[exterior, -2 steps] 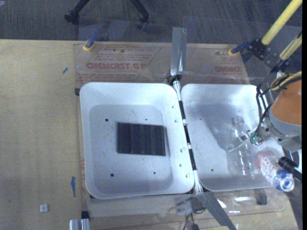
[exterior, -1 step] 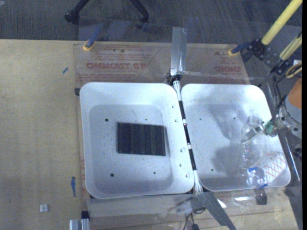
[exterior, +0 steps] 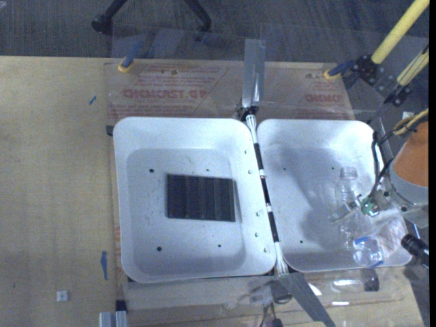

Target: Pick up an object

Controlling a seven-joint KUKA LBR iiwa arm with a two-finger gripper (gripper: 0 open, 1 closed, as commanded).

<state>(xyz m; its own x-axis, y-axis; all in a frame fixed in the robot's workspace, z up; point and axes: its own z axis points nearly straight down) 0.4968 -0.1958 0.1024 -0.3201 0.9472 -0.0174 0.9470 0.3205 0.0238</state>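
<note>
On the bench sit two white bins, the left bin with a dark flat pad on its floor, the right bin with a clear plastic bottle beside my pincer, whose grip I cannot tell.

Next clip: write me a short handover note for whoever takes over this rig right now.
Tool: low in the right bin, at its right side; finger state unreadable.
Things: clear plastic bottle and more clear plastic lie beside the tool in that bin. Dark slatted panel lies flat in the left bin.
Done: no grasp visible.
Left: grasp one thing and lift it clear.
</note>
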